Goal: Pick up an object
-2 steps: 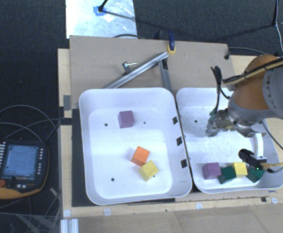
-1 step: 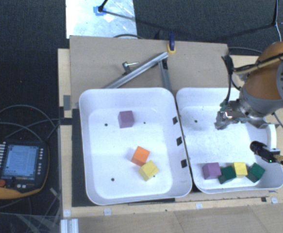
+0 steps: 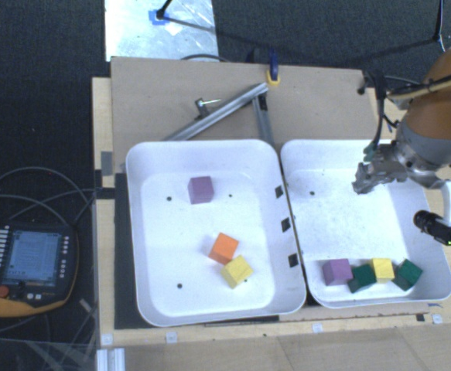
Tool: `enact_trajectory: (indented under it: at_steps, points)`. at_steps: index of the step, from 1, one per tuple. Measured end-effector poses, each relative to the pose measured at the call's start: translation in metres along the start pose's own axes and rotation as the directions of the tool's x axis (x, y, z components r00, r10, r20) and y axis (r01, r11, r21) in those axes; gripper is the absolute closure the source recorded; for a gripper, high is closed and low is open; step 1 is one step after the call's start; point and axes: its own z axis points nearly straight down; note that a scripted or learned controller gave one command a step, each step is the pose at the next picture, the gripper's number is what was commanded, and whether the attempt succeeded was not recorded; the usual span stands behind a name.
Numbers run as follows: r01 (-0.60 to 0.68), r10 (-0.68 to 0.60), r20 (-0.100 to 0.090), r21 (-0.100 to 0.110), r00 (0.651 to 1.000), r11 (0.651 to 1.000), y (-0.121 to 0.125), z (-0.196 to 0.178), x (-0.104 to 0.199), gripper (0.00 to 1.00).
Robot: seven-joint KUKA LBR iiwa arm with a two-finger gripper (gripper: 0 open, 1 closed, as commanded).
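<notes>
Blocks: purple [image 3: 336, 270], two green [image 3: 361, 277] [image 3: 408, 273] and yellow [image 3: 383, 268] along right bin [image 3: 318, 207] front wall. Gripper [image 3: 364, 178] hovers over bin's rear, well apart; finger state cannot be told. Left bin [image 3: 152, 207]: purple [image 3: 200, 189], orange [image 3: 223, 247], yellow [image 3: 237, 271] blocks.

place: robotics lab | evidence: grey-and-orange industrial arm [image 3: 442, 122] over a bench [image 3: 318, 99] with two white bins [image 3: 144, 161] | teach pendant [image 3: 28, 269] with cables on dark carpet [image 3: 32, 68] | coloured test cubes [image 3: 223, 247]

One camera high above the brown bench [image 3: 318, 91], looking down at a slant, far enough to see both shallow white bins [image 3: 144, 230], grey arm [image 3: 434, 141] coming in from the right
</notes>
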Motion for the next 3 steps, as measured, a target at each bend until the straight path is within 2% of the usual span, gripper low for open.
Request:
enact_trajectory:
  at_steps: [3]
  points:
    - [0.007, -0.007, -0.003, 0.004, 1.000, 1.000, 0.040, 0.000, 0.139, 1.00]
